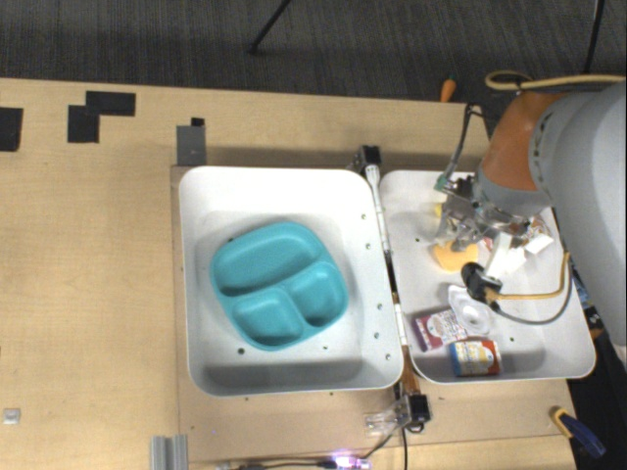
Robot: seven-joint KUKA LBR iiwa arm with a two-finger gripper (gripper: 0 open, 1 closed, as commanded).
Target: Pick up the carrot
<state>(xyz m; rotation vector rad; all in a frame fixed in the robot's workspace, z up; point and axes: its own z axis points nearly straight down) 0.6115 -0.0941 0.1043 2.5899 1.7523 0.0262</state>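
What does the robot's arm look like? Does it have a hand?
The big rounded grey arm has an orange band above its wrist. At the end sits a small metal pincer instead of a hand, with grey and white parts around it. A thin yellow cable loops out beside it, and a thin dark wire runs up from it.

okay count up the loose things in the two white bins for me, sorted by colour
Teal divided plate, left bin: 1
Yellow item below the gripper, right bin: 1
Purple packet, right bin: 1
Small can with red label, right bin: 1
Total: 4
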